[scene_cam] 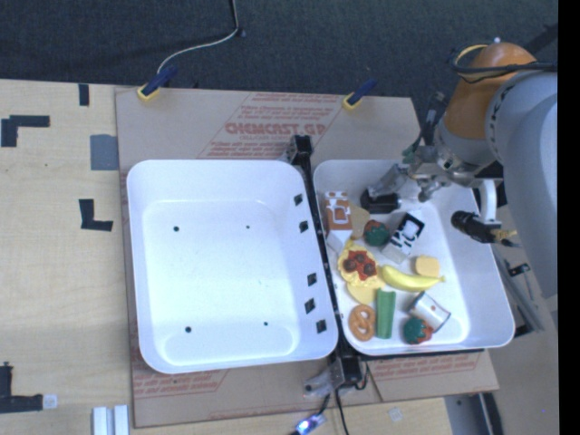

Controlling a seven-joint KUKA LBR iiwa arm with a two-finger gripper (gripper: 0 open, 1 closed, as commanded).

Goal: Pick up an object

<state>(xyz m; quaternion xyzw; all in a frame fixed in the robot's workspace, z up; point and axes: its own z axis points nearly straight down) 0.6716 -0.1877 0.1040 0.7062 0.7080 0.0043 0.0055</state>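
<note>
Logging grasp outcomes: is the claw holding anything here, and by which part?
It cannot be told. The claw hangs over the far end of the right bin, and the view is too blurred there to show any hold.

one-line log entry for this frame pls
task: pick up an object | gripper: above far end of right bin | grasp: not confirmed | contents: banana, pretzel, green cylinder
</note>
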